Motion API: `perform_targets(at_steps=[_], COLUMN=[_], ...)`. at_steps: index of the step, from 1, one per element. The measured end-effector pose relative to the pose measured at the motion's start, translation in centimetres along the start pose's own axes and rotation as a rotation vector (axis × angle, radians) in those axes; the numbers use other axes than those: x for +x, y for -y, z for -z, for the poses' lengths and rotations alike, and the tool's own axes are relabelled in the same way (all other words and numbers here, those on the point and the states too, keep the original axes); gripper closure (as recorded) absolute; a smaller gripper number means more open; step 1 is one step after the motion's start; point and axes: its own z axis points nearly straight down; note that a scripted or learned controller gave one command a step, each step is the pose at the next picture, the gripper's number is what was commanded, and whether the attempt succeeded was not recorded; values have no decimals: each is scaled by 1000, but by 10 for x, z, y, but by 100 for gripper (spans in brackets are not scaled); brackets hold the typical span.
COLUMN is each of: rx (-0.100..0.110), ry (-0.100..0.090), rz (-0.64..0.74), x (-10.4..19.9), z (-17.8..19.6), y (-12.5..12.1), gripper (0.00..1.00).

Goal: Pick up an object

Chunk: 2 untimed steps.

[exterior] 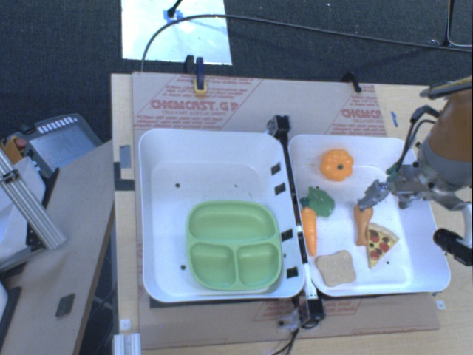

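Note:
The right bin (421,272) holds an orange pumpkin (336,164), a green broccoli piece (320,200), a carrot (309,230), a second smaller carrot (361,224), a pizza slice (380,243) and a slice of bread (337,268). My gripper (372,194) reaches in from the right and hangs just above the smaller carrot's top end. Its grey fingers point down and left, and nothing shows between them.
The left bin (166,154) holds a green divided plate (234,244). A black divider (290,198) runs between the two bins. A grey device (55,143) and a metal rail (29,209) sit off the bench to the left.

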Motion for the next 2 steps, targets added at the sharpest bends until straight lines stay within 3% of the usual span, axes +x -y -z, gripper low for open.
perform_targets(at_steps=[1, 2], rx=[-12, -8], ry=[2, 2], rz=[3, 2], x=[0, -5], z=[6, -44], y=[-3, -12], gripper=[0, 0])
